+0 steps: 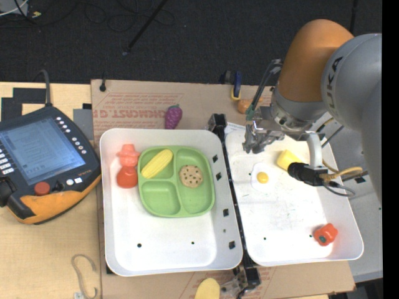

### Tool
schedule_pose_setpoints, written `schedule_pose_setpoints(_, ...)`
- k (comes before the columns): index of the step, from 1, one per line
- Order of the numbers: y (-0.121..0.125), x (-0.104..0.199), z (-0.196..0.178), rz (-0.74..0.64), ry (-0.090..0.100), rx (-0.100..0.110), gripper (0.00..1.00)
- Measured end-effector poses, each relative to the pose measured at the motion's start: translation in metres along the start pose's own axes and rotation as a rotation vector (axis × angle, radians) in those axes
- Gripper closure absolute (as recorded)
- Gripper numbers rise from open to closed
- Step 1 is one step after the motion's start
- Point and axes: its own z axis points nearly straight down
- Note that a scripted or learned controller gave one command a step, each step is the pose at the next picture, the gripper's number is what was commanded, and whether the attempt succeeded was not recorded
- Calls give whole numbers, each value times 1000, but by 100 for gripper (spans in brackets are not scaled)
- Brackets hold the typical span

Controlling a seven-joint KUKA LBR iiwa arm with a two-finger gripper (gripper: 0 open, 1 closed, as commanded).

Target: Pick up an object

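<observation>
**Fried egg toy lies just below the fingers, not yet grasped**

Fried egg toy (262,177) rests flat on the floor of the right bin (293,242), a little below and beside the fingers (254,143) in the camera view. Whether the fingers are spread or pressed together I cannot tell; nothing shows between them. They hang over the bin's upper left part, so the step in hand looks like the approach. Next, I judge, the arm must shift toward the egg and descend squarely; the toy is thin, so a grip may slip. A yellow block (287,160) lies near, to the right, and a red tomato-like toy (324,234) sits well apart. The left bin (162,242) holds a green divided plate (176,182).
</observation>
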Motion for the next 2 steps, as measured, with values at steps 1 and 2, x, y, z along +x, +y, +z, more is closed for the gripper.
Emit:
schedule_pose_setpoints(1,3,1,0,-2,0,1,100)
schedule_pose_setpoints(2,-3,2,3,0,0,3,100)
